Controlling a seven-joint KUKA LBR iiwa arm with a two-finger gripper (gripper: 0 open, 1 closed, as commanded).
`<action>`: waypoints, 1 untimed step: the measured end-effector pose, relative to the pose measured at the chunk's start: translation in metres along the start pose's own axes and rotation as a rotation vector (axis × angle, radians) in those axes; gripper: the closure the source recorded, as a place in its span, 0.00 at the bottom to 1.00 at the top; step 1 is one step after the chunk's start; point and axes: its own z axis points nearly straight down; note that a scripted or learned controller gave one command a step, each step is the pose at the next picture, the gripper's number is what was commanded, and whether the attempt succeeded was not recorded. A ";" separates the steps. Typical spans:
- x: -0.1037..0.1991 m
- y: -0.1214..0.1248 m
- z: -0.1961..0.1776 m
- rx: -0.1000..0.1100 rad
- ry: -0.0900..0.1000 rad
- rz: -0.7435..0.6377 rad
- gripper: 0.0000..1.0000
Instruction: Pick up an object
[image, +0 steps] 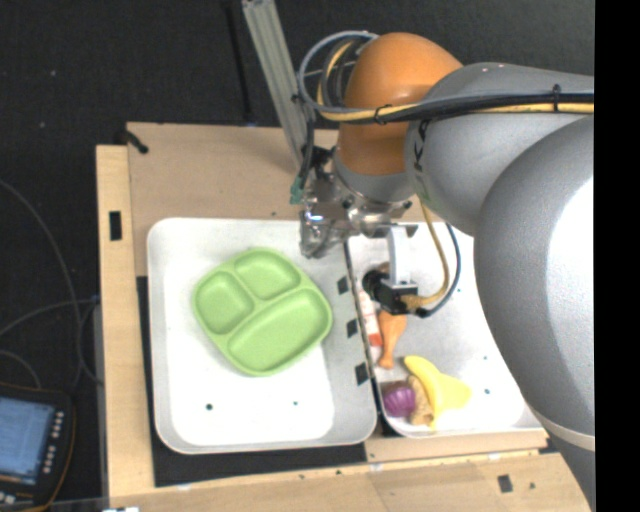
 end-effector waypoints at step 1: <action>-0.005 0.000 0.001 0.003 -0.004 0.005 0.00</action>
